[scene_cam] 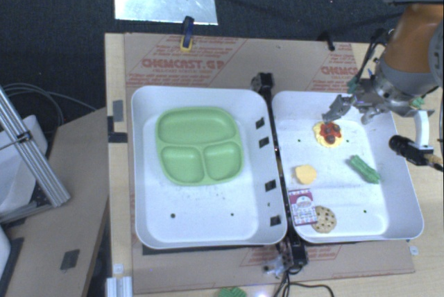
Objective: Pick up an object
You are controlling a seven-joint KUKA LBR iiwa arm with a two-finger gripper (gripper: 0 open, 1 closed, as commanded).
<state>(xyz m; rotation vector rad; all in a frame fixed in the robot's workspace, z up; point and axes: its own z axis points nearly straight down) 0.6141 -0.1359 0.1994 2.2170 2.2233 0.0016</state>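
Note:
The right white bin (399, 216) holds several small objects. A yellow toy with red on top (328, 134) lies near the bin's far middle. Nearer the front are a yellow chunk (305, 174), a green pickle-shaped piece (364, 169), a small red-and-white packet (302, 207) and a cookie (323, 219). My gripper (352, 110) hangs over the far part of this bin, just beyond and to the right of the yellow-and-red toy. Its two fingers stand apart, open, with nothing between them.
The left white bin (149, 219) holds a green divided tray (200, 144). Black clips run along the seam between the bins (272, 164). The arm's orange band (415, 28) sits above the right bin's far corner. A black fitting (409, 148) juts over the bin's right rim.

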